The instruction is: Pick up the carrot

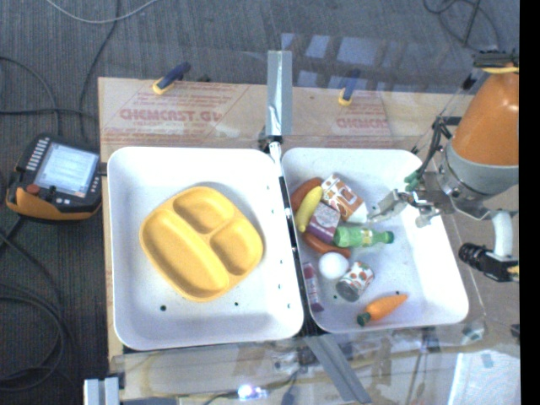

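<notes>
On the left side of the counter (245,108) I saw the left bin (126,175), and in it only a yellow divided tray (202,241), which had no part in my task. The right bin (439,285) carried all the clutter: against its left wall lay a banana (307,208), a small carton (342,197), a purple packet (323,222) and a green bottle (363,237) on its side, and below them a white egg (333,265) and a small can (354,282).

The carrot (384,307) lay alone near the front edge of the right bin, well apart from the heap except for the can just beside it. It looked like a short orange toy carrot with a green end that pointed to the front left, and it lay flat and slanted.

The end effector (395,202) hovered in the upper right part of the same bin, near the neck of the bottle. I could not tell if its fingers were apart or together. Nothing was visibly held.

I judged that the step was the approach, with the grasp not yet begun. The next move, in my opinion, called for a travel toward the front edge, a turn of the wrist across the slanted body of the carrot, and a descent without touching the can.
</notes>
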Robot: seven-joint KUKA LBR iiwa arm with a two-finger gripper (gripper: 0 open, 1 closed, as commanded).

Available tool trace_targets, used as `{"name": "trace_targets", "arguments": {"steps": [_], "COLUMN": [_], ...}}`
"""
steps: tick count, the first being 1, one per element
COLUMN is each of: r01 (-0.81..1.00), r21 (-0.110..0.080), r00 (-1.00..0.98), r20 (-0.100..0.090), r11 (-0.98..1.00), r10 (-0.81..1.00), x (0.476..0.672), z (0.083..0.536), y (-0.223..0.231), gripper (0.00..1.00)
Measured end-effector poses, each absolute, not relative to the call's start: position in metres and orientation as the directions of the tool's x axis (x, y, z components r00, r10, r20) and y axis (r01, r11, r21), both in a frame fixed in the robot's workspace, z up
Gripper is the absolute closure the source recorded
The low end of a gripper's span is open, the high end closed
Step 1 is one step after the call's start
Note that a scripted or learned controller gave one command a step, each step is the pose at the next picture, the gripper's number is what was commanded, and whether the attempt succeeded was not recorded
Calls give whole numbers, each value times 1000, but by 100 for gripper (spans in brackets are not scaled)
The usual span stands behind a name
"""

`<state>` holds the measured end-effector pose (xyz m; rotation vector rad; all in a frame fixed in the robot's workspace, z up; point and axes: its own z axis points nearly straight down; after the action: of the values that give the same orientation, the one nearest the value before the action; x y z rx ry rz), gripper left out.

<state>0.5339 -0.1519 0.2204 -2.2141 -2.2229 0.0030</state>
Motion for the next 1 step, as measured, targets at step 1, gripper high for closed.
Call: {"name": "trace_targets", "arguments": {"steps": [1], "r01": [987], "r21": [5], "r00": [-161], "r20": [-1], "r11": [161], "r10": [987], "x": [486], "z": [92], "y": [-155], "gripper": [0]}}
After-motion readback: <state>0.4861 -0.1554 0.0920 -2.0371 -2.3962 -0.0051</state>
